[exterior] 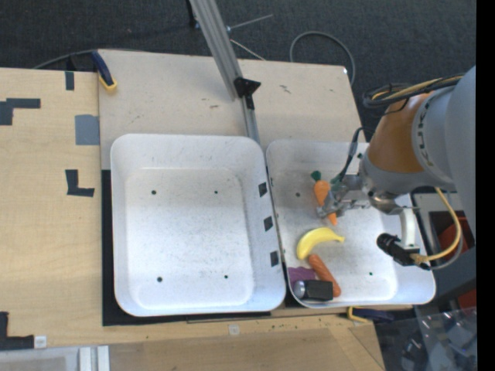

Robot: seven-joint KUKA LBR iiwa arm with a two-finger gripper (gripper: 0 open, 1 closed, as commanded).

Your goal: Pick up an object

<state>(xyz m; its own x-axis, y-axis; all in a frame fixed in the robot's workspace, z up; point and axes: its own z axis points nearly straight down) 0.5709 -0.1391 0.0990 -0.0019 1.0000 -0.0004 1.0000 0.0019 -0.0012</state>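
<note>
The gripper [337, 204] is down inside the right bin [387, 284], near the middle of that bin's floor and somewhat toward the bin's far edge. Its metal fingers [332, 207] lie right against the lower end of a small orange carrot [320, 191] with a green top. The carrot lies lengthwise, its green end pointing to the far edge of the worktop [178, 99]. Whether the fingers are parted or closed on the carrot I cannot tell — the wrist and its cabling cover much of them, and the parts are too small to separate from the carrot's tip.

Nearer the front edge of the same bin lies a yellow banana [318, 241], curved, just apart from the gripper. Just in front of the banana is a second orange piece [323, 269], long and slanted, and at the bin's front-left corner sits a dark block [318, 290] with a bit of purple [296, 273] beside it.

The left bin [131, 168] stands edge to edge with the right one. The arm's grey body and orange band [394, 141] hang over the right bin's right side, and a black cable fitting [394, 247] hangs below the wrist — above the bin's right part.
</note>
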